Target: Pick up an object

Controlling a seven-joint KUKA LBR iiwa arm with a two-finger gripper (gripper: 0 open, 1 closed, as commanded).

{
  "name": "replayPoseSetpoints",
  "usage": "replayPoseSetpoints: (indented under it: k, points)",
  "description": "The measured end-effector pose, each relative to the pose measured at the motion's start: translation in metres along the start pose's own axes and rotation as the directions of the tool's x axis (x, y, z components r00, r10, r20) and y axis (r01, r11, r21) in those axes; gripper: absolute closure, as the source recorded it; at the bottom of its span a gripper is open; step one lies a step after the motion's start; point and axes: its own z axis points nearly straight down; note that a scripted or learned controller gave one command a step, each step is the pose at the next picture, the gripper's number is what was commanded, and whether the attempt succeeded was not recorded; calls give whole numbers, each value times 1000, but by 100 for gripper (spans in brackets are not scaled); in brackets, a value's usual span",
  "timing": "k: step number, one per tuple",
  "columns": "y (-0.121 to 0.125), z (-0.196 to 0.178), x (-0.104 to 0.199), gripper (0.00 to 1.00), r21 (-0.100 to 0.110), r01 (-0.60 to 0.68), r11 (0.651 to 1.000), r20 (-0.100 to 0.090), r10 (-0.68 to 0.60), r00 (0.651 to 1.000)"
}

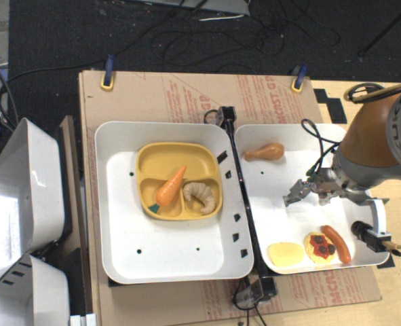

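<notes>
in the left bin (119,250) a carrot (171,185) and shrimp (200,195) are held on a yellow plate (153,158), while in the right bin (281,141) a drumstick (264,153), long axis running left-right, is found up-left of the empty gripper (296,194), whose finger state cannot be told.

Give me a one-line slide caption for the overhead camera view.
KUKA arm's gripper hovers in the right bin among toy foods; the left bin holds a yellow plate.
</notes>
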Motion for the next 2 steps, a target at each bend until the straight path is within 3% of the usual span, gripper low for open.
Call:
replayPoseSetpoints:
  k: [1,2]
  points:
    - [0,21,1,0,-1,0,1000,0,0,1000]
    - [1,9,1,100,-4,0,1000,1,0,1000]
